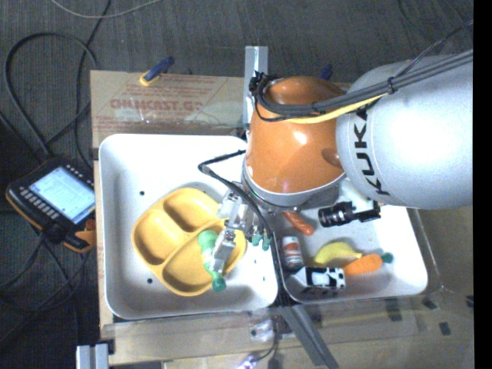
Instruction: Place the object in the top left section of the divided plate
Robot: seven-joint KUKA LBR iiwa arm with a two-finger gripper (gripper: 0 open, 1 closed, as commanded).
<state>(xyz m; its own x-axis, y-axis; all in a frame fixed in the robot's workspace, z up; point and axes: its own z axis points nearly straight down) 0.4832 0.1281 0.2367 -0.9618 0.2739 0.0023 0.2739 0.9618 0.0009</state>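
— Over the bench, what takes up most of the view?

— The arm (400, 137), grey with its orange band, reaching in from the right and covering the seam between the two white bins. Below it the left bin (123, 206) holds the yellow divided plate (173, 233), which sits tilted in the bin.

— And the right bin (407, 275)?

— A yellow banana-shaped toy (340, 250), an orange carrot (363, 264) just beside it, a small can (291, 252) and a black-and-white piece (323, 277) near the front wall.

— Where is the gripper (227, 241)?

— At the plate's right edge, pointing down over its rim. A green object (207, 243) lies right against the fingers (224, 246), with a green end showing below at the plate's lower rim. It looks pinched between them, though the metal hides the contact, so the grip cannot be told for certain.

— Which section is it over?

— The right-hand side of the plate, by the divider.
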